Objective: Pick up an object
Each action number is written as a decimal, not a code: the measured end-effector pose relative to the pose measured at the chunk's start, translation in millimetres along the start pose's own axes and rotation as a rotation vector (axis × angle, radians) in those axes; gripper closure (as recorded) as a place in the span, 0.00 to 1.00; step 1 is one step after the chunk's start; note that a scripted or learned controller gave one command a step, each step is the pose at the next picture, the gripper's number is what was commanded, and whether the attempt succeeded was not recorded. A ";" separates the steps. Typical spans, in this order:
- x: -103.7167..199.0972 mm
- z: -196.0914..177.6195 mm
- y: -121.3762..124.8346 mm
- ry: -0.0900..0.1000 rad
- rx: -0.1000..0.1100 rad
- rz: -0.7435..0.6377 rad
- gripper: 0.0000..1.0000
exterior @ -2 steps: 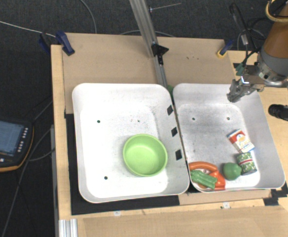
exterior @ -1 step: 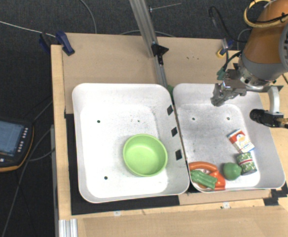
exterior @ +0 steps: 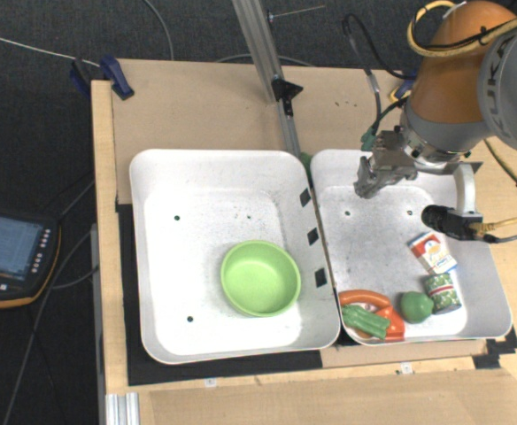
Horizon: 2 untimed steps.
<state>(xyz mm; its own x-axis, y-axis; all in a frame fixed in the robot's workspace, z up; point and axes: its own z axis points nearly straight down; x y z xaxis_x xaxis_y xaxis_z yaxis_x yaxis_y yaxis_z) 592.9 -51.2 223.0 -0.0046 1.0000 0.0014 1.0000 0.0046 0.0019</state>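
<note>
Overhead, we see a wooden bench [exterior: 214, 96] bearing two shallow white bins side by side. Our left bin [exterior: 152, 193] holds a green bowl [exterior: 259, 278] near its front. Our right bin [exterior: 365, 237] has small things gathered at its front right: an orange and green toy [exterior: 369, 315] in the corner, a green ball [exterior: 415, 306] beside it, a small can [exterior: 443, 291] and a red and white carton [exterior: 432, 252]. The grey arm [exterior: 453, 78] reaches in from the right, and its gripper [exterior: 371, 177] hangs over the far end of the right bin, well apart from them. We cannot tell, from this blurred angle, whether its fingers are open or closed.
</note>
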 end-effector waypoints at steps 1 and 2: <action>53.9 -6.9 -24.2 0.000 0.001 0.000 1.00; 107.6 -18.4 -41.1 0.000 0.001 -0.001 1.00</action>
